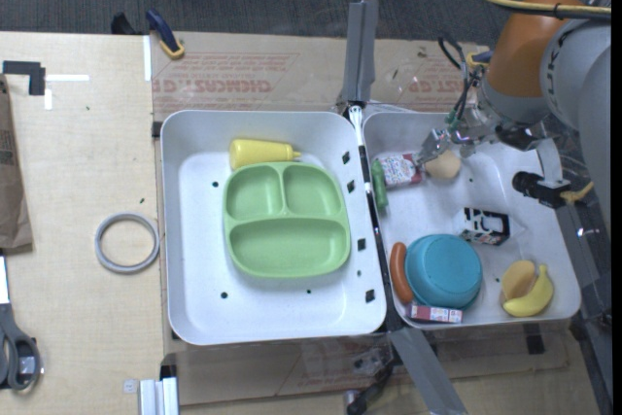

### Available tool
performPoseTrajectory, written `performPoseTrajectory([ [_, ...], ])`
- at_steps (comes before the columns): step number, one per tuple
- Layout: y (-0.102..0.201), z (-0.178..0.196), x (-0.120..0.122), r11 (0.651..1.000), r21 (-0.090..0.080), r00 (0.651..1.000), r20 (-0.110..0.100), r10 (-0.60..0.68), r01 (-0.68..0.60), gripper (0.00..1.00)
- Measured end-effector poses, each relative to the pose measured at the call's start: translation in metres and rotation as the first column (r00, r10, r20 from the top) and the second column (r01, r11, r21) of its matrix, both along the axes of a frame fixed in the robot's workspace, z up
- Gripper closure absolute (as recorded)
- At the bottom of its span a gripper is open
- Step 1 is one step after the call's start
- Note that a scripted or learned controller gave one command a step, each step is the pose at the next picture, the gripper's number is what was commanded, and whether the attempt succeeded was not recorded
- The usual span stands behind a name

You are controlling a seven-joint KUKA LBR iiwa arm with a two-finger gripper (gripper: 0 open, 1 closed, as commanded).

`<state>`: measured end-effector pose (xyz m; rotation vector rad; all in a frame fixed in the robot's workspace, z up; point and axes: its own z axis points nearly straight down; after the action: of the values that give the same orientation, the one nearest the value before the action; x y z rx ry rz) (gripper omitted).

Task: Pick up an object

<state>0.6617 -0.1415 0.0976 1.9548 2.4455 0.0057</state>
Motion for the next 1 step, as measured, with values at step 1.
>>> performPoseTrajectory([
  [1, 0.0000, 0.0000, 0.0000, 1.000, 0.000, 1.000, 0.000, 0.000, 0.000, 0.00],
])
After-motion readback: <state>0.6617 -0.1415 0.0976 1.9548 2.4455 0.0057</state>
